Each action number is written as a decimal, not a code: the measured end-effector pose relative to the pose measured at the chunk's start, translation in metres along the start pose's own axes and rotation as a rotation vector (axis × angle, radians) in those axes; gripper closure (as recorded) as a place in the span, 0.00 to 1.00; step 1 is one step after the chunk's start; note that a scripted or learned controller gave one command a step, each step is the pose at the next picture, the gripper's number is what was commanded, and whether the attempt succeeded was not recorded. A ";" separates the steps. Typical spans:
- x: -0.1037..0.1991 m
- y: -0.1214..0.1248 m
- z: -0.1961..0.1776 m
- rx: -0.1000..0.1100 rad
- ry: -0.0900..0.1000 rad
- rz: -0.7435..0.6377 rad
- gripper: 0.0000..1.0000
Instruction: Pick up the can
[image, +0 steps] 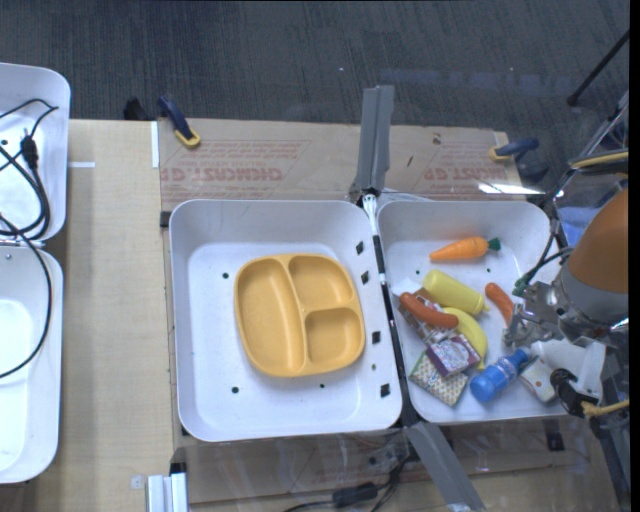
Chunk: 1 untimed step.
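Since the small dark can with a purple and white label (451, 354) lies on its side in the lower middle of the right-hand shallow white bin (462, 212), packed among other things, the pick looks best made from straight above, with the jaws set across its short body. I take this item to be the can, though its shape is hard to read. The two-finger gripper (523, 322) sits at the right edge of that bin, near the can but apart from it, and whether it is open or closed cannot be told. A yellow banana (474, 333) presses along the can's upper right, a checkered flat packet (434, 379) lies under its lower side, and a blue plastic bottle (497, 377) lies just to its right, so a wide approach risks catching those. A red sausage (428, 310) and a yellow cylinder (453, 291) crowd it above. The yellow divided plate (298, 313) sits in the left bin, well clear.
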<state>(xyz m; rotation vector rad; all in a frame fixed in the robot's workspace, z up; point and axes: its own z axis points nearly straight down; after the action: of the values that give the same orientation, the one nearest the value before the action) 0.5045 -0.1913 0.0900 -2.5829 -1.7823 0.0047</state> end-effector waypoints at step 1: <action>0.000 0.000 0.000 0.000 0.000 0.000 0.00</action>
<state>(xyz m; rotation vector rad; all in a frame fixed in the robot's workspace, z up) 0.5045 -0.1915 0.0901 -2.5832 -1.7823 0.0044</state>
